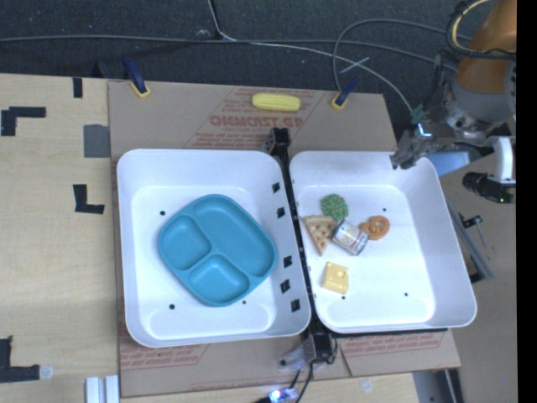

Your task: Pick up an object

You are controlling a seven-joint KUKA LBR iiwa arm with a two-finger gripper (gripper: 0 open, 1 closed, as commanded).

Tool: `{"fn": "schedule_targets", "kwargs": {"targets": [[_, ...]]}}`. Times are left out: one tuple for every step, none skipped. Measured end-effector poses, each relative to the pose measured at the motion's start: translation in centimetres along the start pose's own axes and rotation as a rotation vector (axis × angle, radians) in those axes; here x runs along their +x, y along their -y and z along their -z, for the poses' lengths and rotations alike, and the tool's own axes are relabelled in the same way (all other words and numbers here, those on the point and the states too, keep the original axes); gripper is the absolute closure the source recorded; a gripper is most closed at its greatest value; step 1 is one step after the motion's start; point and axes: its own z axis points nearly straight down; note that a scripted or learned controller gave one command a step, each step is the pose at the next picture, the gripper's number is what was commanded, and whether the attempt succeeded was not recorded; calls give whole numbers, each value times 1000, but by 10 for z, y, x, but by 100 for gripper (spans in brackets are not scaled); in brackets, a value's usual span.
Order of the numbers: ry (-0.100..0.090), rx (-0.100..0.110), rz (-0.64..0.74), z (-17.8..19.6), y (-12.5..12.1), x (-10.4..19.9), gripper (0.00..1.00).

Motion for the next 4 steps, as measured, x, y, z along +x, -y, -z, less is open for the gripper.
{"fn": "schedule_targets", "kwargs": {"targets": [[-2, 2, 4, 9, 7, 52, 100], [-2, 4, 5, -1, 8, 111, 100], [-2, 4, 4, 7, 19, 164, 100], [-2, 3, 6, 5, 19, 225, 100]]}}
